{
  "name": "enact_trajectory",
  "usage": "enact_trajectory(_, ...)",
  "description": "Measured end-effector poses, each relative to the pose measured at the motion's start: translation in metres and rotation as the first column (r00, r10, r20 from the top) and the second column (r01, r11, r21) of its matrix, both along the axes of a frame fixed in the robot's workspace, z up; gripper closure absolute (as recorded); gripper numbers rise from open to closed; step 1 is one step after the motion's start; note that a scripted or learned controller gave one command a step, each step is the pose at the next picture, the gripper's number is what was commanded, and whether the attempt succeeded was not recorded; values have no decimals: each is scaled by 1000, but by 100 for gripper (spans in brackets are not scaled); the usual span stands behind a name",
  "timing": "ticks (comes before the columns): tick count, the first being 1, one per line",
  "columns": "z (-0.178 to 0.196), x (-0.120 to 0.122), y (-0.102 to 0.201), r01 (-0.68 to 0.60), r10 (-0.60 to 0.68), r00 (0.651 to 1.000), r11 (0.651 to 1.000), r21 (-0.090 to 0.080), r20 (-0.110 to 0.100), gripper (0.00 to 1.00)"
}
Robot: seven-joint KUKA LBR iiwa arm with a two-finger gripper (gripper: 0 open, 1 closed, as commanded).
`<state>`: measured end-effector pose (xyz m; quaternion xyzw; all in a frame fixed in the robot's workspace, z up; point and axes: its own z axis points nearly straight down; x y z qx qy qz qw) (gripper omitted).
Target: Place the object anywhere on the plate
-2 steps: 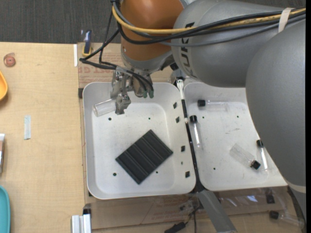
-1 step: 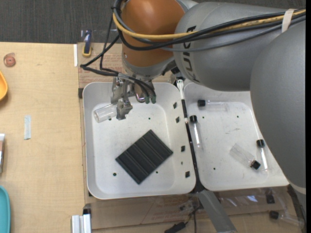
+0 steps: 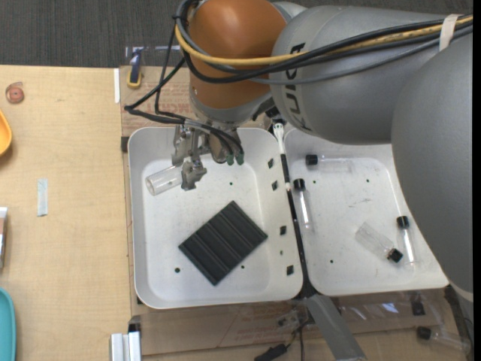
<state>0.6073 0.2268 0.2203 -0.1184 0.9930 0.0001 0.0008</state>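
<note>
The jaws [image 3: 188, 173] hang over the far end of the left bin [image 3: 143, 277], with a clear vial [image 3: 162, 181] at their tips, just left of them; whether they grip it or how far they are parted, I cannot tell. The dark ribbed plate [image 3: 223, 242] lies flat just below and right of the jaws. Further right, the other bin [image 3: 421, 277] holds more vials [image 3: 328, 161].

Pale wooden benchtop [image 3: 68, 201], dark grey ribbed floor [image 3: 75, 13] behind
</note>
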Motion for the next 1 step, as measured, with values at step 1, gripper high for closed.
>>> enact_trajectory(1, 2, -33, 1, -174, 174, 985, 985, 0, -1, 100)
